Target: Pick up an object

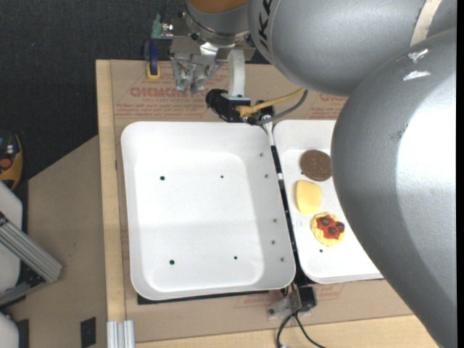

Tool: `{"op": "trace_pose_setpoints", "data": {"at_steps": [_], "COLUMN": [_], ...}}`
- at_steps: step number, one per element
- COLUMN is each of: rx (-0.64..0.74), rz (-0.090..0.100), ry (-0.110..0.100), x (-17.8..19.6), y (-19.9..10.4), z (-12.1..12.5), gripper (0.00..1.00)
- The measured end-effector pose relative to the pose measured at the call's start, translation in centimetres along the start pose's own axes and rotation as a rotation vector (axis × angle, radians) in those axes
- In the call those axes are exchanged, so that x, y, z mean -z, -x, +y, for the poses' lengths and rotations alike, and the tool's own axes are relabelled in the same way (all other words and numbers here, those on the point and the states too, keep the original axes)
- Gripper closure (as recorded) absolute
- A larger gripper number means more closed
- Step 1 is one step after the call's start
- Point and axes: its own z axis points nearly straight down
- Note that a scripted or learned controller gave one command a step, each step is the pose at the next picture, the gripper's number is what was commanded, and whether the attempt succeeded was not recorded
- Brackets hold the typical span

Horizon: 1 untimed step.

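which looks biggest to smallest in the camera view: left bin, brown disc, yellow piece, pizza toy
1. left bin, by far the largest
2. brown disc, yellow piece and pizza toy: all look about the same size, too close to rank

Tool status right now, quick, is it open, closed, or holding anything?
Tool: above the bench's far edge, beyond the left bin; open or closed cannot be told, and nothing is seen in it.
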Motion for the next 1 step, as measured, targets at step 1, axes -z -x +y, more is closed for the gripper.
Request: {"op": "trace_pose_setpoints", "data": {"at_steps": [1], "rx": [-0.014], "rz": [-0.004], "ry": [-0.018], "x": [-0.32], "y": [10.25], "z": [-0.46], "gripper": [1.00]}}
